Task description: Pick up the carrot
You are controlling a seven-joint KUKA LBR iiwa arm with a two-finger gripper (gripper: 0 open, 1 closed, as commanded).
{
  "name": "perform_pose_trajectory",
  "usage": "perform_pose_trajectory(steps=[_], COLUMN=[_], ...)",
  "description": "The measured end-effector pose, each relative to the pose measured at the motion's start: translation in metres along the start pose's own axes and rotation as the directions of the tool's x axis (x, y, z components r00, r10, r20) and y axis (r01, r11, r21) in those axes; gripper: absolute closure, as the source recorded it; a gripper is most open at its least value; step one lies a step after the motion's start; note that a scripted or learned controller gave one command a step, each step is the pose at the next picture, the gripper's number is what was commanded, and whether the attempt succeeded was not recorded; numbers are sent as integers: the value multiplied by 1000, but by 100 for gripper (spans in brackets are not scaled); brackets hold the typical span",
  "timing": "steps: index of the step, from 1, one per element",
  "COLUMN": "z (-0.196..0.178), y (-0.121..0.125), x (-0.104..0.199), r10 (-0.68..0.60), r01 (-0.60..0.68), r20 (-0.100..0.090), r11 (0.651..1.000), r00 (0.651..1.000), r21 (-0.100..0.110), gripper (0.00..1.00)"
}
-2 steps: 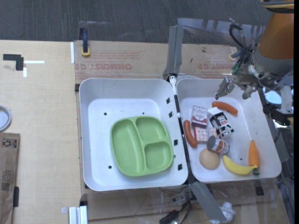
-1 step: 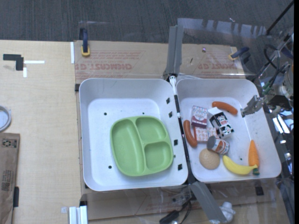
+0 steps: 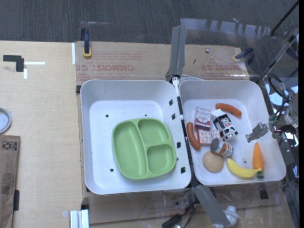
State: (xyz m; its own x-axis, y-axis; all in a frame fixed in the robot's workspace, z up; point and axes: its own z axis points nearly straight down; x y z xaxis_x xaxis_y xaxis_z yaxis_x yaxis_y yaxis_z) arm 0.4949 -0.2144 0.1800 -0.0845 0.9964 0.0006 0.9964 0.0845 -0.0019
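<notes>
Banana point(image 3: 243, 169) beside carrot point(image 3: 257, 156), right bin point(image 3: 247, 87).

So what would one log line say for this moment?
claw: above carrot, not holding | carrot: right bin, beside banana | plate: left bin

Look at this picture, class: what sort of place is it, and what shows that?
Probably a robotics lab test bench: two white bins clamped side by side, toy food such as a carrot and banana, and an end effector reaching in.
</notes>
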Motion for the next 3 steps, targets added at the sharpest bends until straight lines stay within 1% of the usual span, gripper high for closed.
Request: perform_pose_trajectory(steps=[1, 2, 3], z=[90, 81, -25], y=[-6, -7, 13], x=[0, -2, 23], r10=[-189, -185, -68], r01=[189, 185, 68], r20=[-10, -5, 2], r11=[982, 983, 998], r00=[982, 983, 998], r21=[0, -1, -2], gripper=[0, 100, 100])
